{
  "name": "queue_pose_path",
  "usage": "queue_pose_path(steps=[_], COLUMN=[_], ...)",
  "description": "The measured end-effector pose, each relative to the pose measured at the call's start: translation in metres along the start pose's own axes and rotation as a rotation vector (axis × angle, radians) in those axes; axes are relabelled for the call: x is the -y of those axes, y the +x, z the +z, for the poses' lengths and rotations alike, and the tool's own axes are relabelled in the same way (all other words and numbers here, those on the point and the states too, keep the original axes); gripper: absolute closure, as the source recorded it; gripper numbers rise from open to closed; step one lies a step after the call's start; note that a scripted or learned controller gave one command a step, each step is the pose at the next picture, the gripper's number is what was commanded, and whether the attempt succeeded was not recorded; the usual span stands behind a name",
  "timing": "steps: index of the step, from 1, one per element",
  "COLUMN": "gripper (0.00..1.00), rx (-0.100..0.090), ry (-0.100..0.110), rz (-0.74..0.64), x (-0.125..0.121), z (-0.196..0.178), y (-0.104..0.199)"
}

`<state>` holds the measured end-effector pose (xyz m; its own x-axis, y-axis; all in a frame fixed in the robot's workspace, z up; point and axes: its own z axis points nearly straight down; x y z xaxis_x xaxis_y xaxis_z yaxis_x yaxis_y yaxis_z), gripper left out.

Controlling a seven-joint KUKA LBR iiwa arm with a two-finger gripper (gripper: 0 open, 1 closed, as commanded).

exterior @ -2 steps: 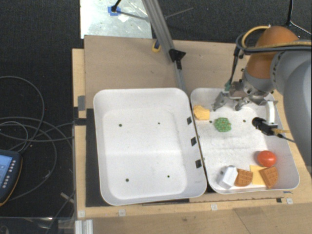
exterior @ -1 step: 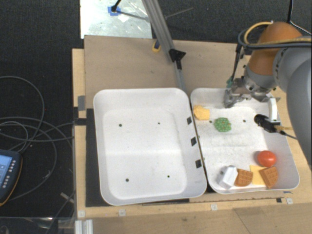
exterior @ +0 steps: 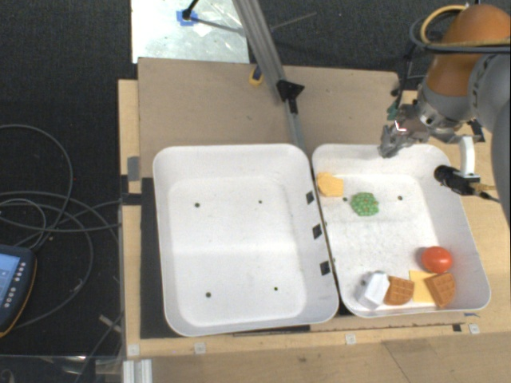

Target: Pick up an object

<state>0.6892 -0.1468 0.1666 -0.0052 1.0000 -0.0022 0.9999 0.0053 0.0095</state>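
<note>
The gripper (exterior: 393, 145) hangs over the right bin's (exterior: 455, 214) rim at about one o'clock, with nothing visibly between its fingers; how far it is open I cannot tell. Candidates lie apart: a yellow piece (exterior: 330, 185) at ten o'clock, a green cluster (exterior: 365, 204) nearer, a tomato (exterior: 436, 258) and waffle pieces (exterior: 399, 290) crowded toward five, probably harder to single out.

Arm (exterior: 471, 62) enters from right, wrist bent down, end effector (exterior: 391, 146) pointing down
</note>
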Motion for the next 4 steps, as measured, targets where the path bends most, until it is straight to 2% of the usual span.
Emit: queue_pose_path(steps=[2,4], gripper=[1.00,1.00], rx=[0.000,-0.004], ry=[0.000,0.009], rz=[0.000,-0.004], x=[0.000,0.025], z=[-0.113,-0.091], y=[-0.009,0.076])
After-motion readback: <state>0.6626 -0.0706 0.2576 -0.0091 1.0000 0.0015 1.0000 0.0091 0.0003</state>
